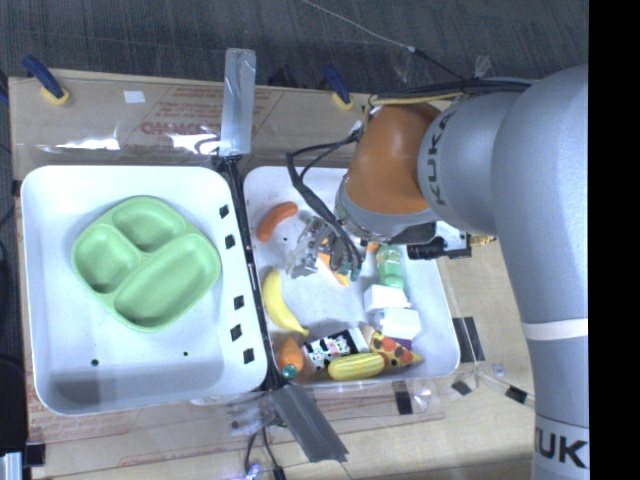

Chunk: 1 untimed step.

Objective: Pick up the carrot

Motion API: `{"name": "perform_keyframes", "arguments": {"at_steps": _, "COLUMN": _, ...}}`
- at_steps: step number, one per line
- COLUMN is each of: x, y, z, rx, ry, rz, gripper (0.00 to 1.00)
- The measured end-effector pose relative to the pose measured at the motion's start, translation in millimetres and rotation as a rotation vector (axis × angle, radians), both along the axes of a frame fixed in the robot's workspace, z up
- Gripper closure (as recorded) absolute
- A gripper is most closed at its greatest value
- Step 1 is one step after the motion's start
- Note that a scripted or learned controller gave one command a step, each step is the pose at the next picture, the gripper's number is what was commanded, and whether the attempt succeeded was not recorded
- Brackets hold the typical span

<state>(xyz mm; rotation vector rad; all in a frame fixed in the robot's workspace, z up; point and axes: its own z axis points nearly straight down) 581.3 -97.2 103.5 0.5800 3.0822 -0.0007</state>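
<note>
The carrot (290, 354) is a short orange piece with a green end. It lies in the front left corner of the right bin (432, 268), just below the banana (281, 304). My gripper (314, 248) hangs over the middle of that bin, beyond the banana and well apart from the carrot. A small orange bit (342, 275) shows right beside the gripper; I cannot tell what it is or whether it is held.
An orange-red oblong piece (277, 218) lies at the back left of the right bin. White blocks (392, 308), a green bottle (389, 264), a yellow piece (355, 366) and a domino-like block (330, 347) crowd the front right. The left bin holds a green divided plate (146, 259).
</note>
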Motion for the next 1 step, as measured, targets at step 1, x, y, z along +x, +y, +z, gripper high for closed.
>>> {"name": "perform_keyframes", "arguments": {"at_steps": 1, "x": -36.7, "y": 41.5, "z": 90.7, "rx": 0.004, "ry": 0.0, "rz": -0.386, "gripper": 1.0}}
